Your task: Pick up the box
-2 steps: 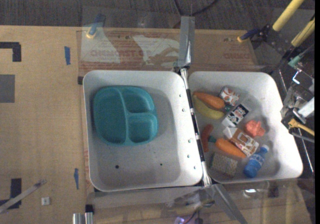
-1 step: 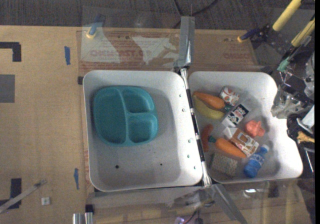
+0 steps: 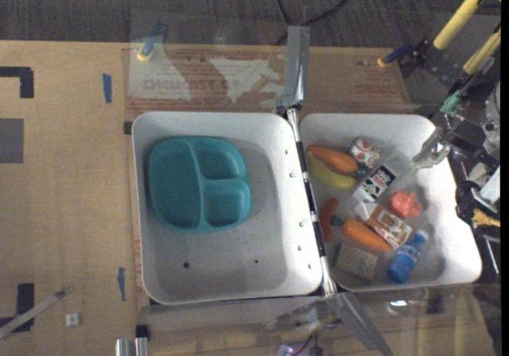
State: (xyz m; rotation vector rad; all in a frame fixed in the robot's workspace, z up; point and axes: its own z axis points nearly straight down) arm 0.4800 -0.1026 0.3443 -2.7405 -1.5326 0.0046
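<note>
Teal plate (image 3: 199, 183) in left bin (image 3: 151, 267)

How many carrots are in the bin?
2. One orange toy carrot lies at the right bin's top left above the banana; another orange toy carrot lies lower, near the blue bottle.

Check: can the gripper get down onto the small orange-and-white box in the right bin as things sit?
Probably, but it's tight. The box lies face-up with nothing on top, and the gripper sits over the same bin. A carrot and blue bottle crowd its sides, so fingers may snag.
</note>
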